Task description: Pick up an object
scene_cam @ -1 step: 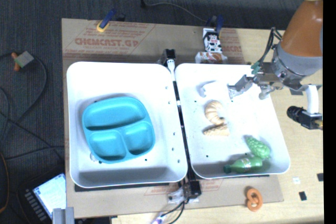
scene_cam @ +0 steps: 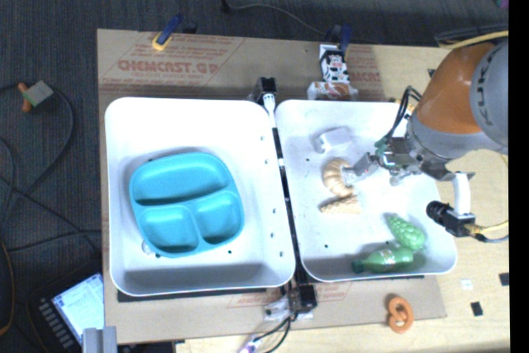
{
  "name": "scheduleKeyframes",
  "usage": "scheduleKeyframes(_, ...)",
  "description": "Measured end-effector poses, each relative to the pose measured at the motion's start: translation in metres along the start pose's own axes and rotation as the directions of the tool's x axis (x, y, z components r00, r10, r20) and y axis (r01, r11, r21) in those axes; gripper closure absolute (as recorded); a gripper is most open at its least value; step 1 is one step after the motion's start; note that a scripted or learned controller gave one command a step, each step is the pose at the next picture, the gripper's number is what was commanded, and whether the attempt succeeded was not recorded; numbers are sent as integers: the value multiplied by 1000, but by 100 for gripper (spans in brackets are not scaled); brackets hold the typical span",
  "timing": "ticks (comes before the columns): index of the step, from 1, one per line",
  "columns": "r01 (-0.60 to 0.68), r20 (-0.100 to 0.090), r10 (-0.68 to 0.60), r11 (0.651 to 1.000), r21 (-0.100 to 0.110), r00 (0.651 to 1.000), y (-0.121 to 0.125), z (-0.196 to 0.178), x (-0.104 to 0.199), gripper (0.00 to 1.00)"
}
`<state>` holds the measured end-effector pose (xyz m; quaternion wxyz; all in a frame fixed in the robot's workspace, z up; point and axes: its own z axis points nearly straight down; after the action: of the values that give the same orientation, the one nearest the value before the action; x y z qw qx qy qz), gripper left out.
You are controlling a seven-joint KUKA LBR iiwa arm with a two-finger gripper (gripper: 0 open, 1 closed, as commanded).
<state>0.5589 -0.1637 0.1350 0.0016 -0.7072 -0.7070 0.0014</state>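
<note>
1. Two bins sit side by side on the bench: the left bin (scene_cam: 116,178) at nine o'clock, the right bin (scene_cam: 302,202) at three o'clock, their inner walls touching.
2. A divided tray (scene_cam: 186,201) lies in the left bin, near its middle.
3. In the right bin, a small block (scene_cam: 333,139) lies toward eleven o'clock.
4. A curled pastry (scene_cam: 335,172) lies near the bin's centre, with a flat pastry (scene_cam: 340,205) just beside it at six o'clock.
5. A bottle (scene_cam: 383,260) lies on its side at five o'clock, a knobbly toy (scene_cam: 407,231) touching it at its one o'clock.
6. The gripper (scene_cam: 364,166) hangs over the right bin, just at three o'clock of the curled pastry.
7. A small ring (scene_cam: 400,312) lies on the bench outside the right bin, at six o'clock of the bottle.
</note>
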Motion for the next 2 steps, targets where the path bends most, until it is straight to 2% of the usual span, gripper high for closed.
scheduleKeyframes(1,-1,3,1,1000,-11,1000,-28,47,17,0)
scheduleKeyframes(2,-2,6,2,1000,-12,1000,-27,37,15,100)
